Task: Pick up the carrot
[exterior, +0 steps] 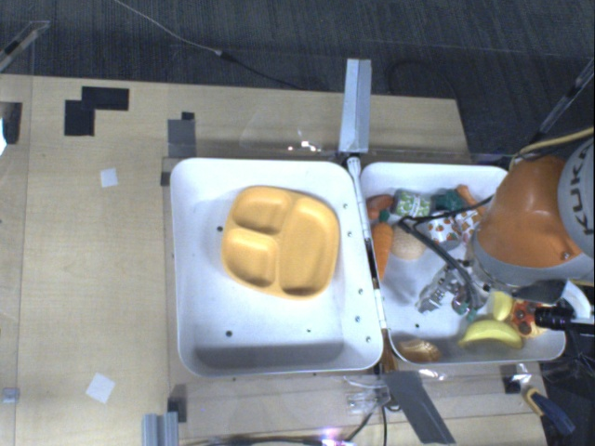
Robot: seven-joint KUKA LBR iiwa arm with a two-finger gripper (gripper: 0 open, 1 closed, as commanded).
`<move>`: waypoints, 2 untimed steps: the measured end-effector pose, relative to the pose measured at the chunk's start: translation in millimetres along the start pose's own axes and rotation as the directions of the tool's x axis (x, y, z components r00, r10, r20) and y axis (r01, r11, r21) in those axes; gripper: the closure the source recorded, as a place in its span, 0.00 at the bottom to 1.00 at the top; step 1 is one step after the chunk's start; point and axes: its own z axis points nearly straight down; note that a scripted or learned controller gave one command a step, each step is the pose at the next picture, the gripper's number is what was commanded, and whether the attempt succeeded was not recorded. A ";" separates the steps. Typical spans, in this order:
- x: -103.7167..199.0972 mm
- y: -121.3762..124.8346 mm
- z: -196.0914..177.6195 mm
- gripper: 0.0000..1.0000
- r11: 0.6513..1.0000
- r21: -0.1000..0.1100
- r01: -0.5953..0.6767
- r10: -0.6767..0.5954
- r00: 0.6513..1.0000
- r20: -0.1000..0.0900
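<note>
The claw (444,293) hangs low inside the right bin (437,177); whether it is spread or closed cannot be made out. From left to right: a yellow tray (281,240) with 3 sections in the left bin (200,277), then the carrot (382,241) along the right bin's left wall, apart from the claw, and a banana (493,334) beyond.

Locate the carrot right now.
The carrot lies in the right bin, along its left wall, below a green packet; the gripper hangs to its right.
</note>
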 end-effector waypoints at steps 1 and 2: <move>-4.0 -3.8 22.9 1.00 0.954 0.000 0.301 -0.301 0.954 0.005; -12.0 -8.9 23.7 1.00 0.836 -0.001 0.549 -0.549 0.836 0.014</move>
